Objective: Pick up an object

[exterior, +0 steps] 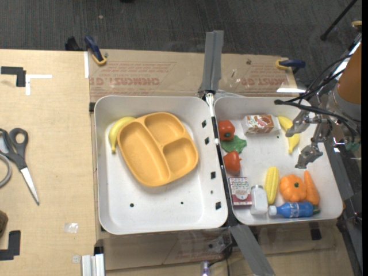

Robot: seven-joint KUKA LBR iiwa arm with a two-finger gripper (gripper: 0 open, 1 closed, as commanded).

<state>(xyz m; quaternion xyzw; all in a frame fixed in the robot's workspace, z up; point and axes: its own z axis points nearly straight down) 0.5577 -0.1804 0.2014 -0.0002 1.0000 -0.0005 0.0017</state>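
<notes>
The arm's metal two-finger claw (306, 140) hangs over the 3 o'clock edge of the right shallow white bin (330, 171), its fingers spread apart with nothing between them. One fingertip sits near a small yellow plastic banana (289, 132), which lies just at the claw's 9 o'clock; whether they touch cannot be told.

At 10 o'clock from the claw lies a small printed food box in red and cream (259, 123). Toward 6 o'clock, an orange toy pumpkin with a green stem (292, 188) rests against an orange plastic carrot (311, 188), with a yellow toy corn cob (271, 184) just beside the pumpkin at its 9 o'clock. Below these, a small clear bottle with a blue label (294, 210) lies on its side, next to a small white bottle (259, 200) and a red-and-white carton (239, 191).

Along the bin's 9 o'clock wall sit two red toy tomatoes (226, 130) with a green leafy piece (236, 144) between them.

In the left white bin (155, 211), an orange plastic divided plate (157, 148) lies tilted, and a larger yellow banana (118, 130) curls against its 10 o'clock rim.

Grey-handled scissors (22, 160) rest on the wooden bench (46, 114), well apart at far 9 o'clock.
</notes>
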